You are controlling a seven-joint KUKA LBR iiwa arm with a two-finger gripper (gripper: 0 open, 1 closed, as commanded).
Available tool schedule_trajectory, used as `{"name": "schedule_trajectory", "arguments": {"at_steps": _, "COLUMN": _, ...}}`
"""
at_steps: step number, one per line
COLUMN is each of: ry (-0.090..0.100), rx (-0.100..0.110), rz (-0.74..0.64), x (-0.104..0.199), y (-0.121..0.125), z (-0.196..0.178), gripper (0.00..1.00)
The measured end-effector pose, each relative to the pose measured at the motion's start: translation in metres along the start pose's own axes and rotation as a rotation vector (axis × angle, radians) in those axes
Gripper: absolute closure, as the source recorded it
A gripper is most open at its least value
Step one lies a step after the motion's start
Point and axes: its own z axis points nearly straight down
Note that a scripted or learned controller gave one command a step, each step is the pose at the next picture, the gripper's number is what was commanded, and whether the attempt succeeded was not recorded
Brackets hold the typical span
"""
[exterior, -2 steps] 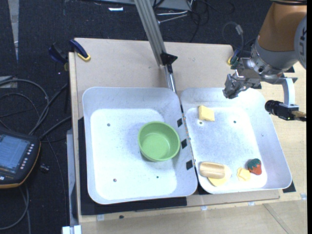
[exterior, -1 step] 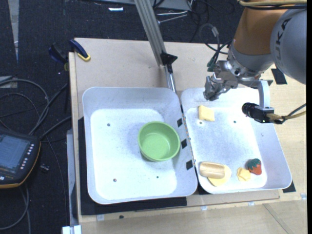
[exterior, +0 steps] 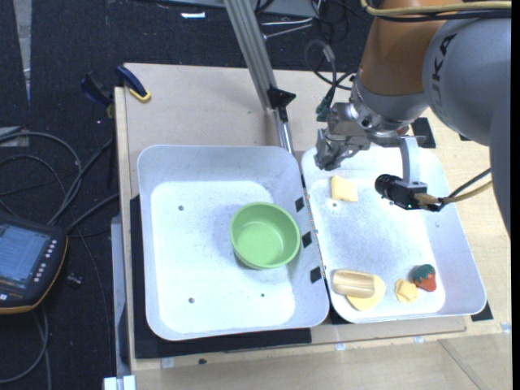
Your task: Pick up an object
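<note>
The hand (exterior: 331, 158) is hanging over the right bin's (exterior: 455, 242) far left corner, its opening impossible to tell, with the pale yellow block (exterior: 344, 188) lying just beside it, risking a miss against the bin wall.

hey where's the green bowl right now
The green bowl sits in the left bin, toward that bin's right side, near the divide with the right bin.

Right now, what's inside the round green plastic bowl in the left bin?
The round green plastic bowl shows a bare green floor with nothing in it. Its near wall hides a small strip of the inside.
</note>
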Motion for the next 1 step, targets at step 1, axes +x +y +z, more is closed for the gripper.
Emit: {"name": "schedule_trajectory", "arguments": {"at_steps": 1, "ry": 0.0, "rx": 0.002, "rz": 0.0, "x": 0.0511, "y": -0.0037, "z": 0.0182, "gripper": 1.0}}
